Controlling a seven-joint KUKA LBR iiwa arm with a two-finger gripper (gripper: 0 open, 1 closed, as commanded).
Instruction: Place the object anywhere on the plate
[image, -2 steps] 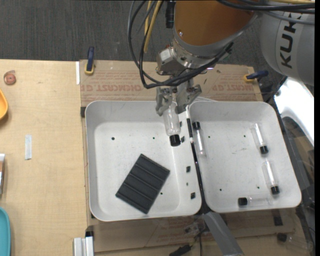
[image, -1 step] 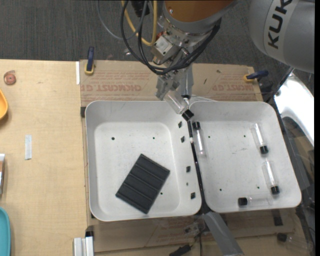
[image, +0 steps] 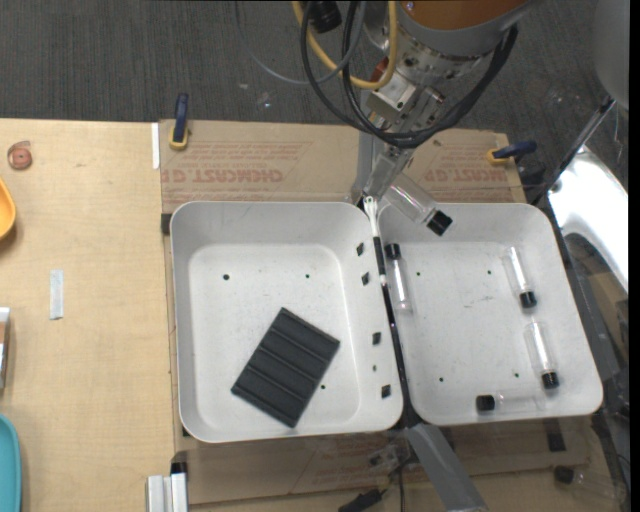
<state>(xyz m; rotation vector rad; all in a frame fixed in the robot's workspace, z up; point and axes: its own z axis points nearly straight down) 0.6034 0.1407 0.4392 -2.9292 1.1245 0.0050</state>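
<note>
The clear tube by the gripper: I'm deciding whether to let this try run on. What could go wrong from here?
1. The clear tube hangs off to one side of the gripper, over the right bin. I cannot see how firmly it is held, so it may drop there.
2. The dark ribbed plate covers little of the left bin, and a round tube may roll off it.

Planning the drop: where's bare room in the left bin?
Left bin: bare floor above and left of the dark ribbed plate, plus its lower-left corner. Right bin is crowded: clear tubes along its left wall, right side and bottom.
</note>
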